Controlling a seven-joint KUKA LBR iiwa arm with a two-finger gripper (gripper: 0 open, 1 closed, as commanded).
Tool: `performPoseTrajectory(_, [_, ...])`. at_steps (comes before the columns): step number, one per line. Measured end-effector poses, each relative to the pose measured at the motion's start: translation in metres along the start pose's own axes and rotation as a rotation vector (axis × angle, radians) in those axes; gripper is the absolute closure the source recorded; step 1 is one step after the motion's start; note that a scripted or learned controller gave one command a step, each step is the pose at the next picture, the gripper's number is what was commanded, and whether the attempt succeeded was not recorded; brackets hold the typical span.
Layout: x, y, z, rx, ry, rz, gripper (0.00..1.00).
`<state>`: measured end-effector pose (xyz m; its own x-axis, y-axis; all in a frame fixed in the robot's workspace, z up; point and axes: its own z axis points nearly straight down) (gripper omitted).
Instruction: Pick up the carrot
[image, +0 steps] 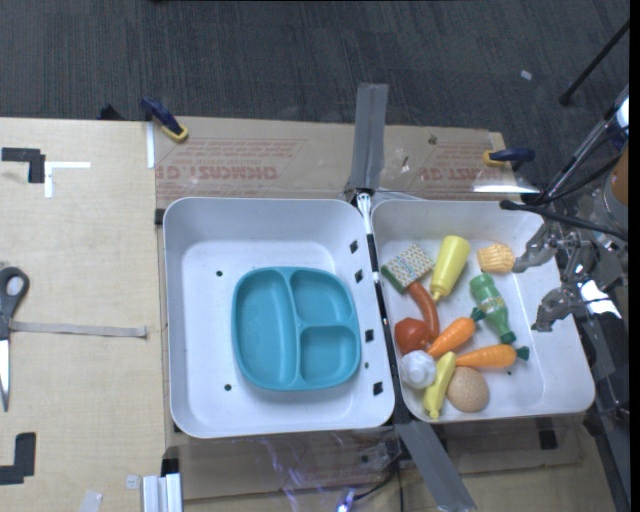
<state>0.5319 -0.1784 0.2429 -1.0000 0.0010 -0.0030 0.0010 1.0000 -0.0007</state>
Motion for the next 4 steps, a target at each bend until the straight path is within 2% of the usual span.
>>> performPoseTrajectory(1, [0.034,0.008,0.069,0.0,0.0,0.001,0.0])
performPoseTrajectory(2, [0.022,0.029,0.138,0.001,-0.01,0.058,0.0])
performPoseTrajectory(3, [0.044,0.043,0.141,0.006,-0.03,0.144,0.0])
performPoseTrajectory(4, [0.028,0.021,0.144,-0.001,-0.007,0.45,0.0])
